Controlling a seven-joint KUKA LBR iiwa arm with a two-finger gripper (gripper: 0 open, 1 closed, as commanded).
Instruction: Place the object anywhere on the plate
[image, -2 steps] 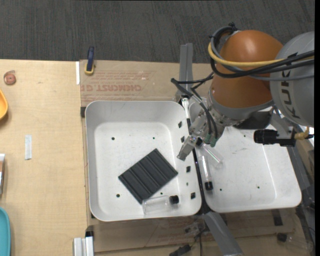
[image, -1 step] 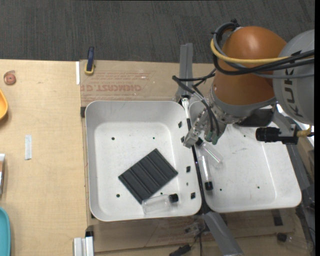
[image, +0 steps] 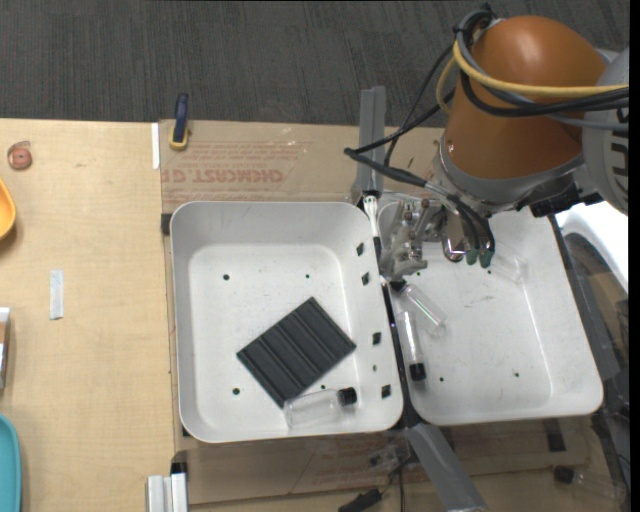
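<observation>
Two white bins sit side by side on the table (image: 90, 220). In the left bin (image: 200, 240) we count one dark ribbed plate (image: 297, 349), lying flat and turned at a slant, and one clear vial (image: 320, 405) with a black cap, just beside the plate's lower corner and near the bin's front wall. In the right bin (image: 520, 340) we count two more clear vials: one long vial with a black cap (image: 409, 345) lying along the left wall, and one shorter vial (image: 425, 306) just beside it, tilted. The arm (image: 515, 95) reaches over the right bin's upper left corner, and its claw (image: 408, 245) hangs there above the bin floor, close to the dividing wall. We cannot tell how far the claw is parted, nor see any vial between its fingers.
</observation>
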